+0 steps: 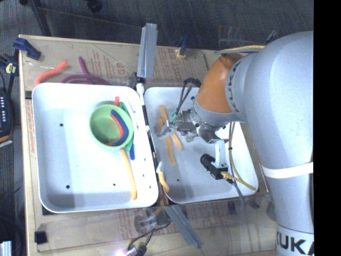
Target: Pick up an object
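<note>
over right bin [186,193] | claw [166,126] low by orange sticks [170,149] | grip state: cannot tell

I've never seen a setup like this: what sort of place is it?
Probably a robotics lab or test bench: a grey arm reaches over two white bins on a plywood bench, with clamps and cables at the edges.

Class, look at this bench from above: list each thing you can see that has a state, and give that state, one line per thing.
Green bowl: upright, in the left bin.
Yellow spoon: lying flat beside the bowl.
Orange sticks: lying flat in the right bin.
Gripper: low over the orange sticks.
</note>
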Tool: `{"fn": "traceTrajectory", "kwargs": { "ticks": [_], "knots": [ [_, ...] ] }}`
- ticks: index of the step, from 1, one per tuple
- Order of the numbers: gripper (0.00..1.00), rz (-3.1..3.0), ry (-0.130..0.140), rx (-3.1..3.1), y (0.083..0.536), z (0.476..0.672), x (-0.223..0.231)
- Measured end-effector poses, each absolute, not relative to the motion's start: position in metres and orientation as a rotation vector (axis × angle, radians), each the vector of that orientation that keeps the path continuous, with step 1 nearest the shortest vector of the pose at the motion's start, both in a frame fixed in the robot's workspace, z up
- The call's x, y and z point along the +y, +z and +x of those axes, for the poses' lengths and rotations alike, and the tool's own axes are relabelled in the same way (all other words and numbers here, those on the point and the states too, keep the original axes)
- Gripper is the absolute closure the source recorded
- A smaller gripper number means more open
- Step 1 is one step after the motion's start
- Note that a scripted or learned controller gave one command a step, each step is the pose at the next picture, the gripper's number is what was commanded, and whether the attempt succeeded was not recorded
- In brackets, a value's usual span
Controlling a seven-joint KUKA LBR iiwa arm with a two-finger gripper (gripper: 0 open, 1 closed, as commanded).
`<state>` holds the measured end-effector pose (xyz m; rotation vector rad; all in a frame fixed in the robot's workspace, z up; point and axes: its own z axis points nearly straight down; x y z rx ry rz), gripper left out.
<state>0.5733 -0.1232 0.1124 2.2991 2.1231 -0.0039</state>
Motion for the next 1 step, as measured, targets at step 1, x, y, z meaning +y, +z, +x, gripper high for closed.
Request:
{"fn": "traceTrajectory", "kwargs": {
  "ticks": [1],
  "knots": [
    [1.00,2.296,-0.002,2.122,0.1215,0.5736,-0.1228]
  ]
}}
